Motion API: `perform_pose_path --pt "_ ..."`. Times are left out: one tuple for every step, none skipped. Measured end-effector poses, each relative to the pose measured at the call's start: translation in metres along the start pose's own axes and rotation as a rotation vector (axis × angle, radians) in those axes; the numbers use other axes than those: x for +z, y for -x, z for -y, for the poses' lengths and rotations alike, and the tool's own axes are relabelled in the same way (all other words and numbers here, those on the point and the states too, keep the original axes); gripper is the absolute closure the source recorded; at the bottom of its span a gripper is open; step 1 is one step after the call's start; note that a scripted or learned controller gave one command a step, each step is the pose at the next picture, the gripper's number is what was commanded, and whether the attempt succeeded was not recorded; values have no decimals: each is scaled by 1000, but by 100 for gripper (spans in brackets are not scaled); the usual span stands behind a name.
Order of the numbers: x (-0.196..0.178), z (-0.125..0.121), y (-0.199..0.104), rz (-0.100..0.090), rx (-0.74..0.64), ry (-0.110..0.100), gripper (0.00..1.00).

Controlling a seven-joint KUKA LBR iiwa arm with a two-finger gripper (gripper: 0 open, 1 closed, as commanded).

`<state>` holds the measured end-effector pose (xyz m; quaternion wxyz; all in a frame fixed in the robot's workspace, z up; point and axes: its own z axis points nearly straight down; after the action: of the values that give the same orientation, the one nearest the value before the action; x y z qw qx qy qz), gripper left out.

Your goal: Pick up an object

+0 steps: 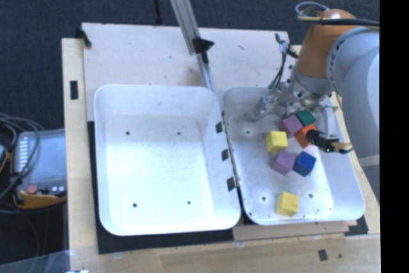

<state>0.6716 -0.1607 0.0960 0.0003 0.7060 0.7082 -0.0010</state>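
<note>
Several small cubes lie in the right bin [255,201]: a yellow cube [277,140], a purple cube [292,124], a green cube [307,117], an orange cube [306,135], a second purple cube [284,162], a blue cube [305,163] and a second yellow cube [287,202] near the front. My gripper [264,108] hangs low over the bin's far part, just left of the purple and green cubes and above the first yellow cube. I see no cube in it.
The left bin [108,99] sits beside the right one, their rims meeting at the middle. A slanted metal post [182,3] rises behind the bins. The grey arm with its orange band [319,48] covers the right bin's far right corner.
</note>
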Motion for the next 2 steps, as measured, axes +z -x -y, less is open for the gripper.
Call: perform_pose_path --pt "-14 -1 1 3 -1 6 100" --pt "-79 0 1 1 1 10 100"
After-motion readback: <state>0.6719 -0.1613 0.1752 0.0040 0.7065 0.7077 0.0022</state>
